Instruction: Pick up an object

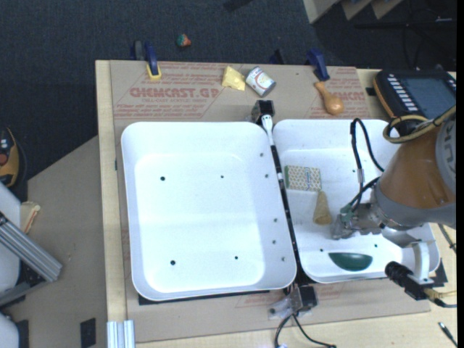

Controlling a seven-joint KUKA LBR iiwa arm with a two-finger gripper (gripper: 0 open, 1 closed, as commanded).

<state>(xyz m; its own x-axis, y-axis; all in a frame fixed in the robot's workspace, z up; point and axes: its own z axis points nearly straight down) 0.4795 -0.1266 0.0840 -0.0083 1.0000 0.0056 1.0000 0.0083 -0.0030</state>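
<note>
- Arm (413, 172) comes in from the right over the right bin (330, 133); smooth grey/orange housing, black cable looping above it.
- Tool (343, 225) sits low in the right bin, small metal-grey part, just right of the tan cone; can't tell how far apart it stands, nothing seen gripped in it.
- Task objs all in the right bin:
  - Flat square pad (302, 177), pale w/ speckled green-tan print, lying near the bin's left wall.
  - Tan cone-ish piece (321, 208), matte, tapered, just below the pad & beside the tool.
  - Dark green glossy oval thing (351, 260), bowl-like, near the bin's front edge, below the tool.
- Left bin (145, 143): shallow white plastic, rounded corners, smooth, w/ a few small dark dots on its floor.
- The 2 bins touch side by side, black strip along the join.
- Worktop (116, 93): light wood/board, red printed lettering along the back strip; blue clamps (152, 58) at the back edge.
- On the back strip: yellow wedge (233, 79), small white-grey cylinder-like item (260, 81), wooden spoon-shaped piece (329, 98).
- Black handheld pendant w/ screen (417, 93) at back right.
- Floor: dark blue-grey carpet (65, 20), coarse texture; tiny coloured obj (184, 40) on it behind the worktop.
- Alu profile bits (29, 252) at far left.
</note>
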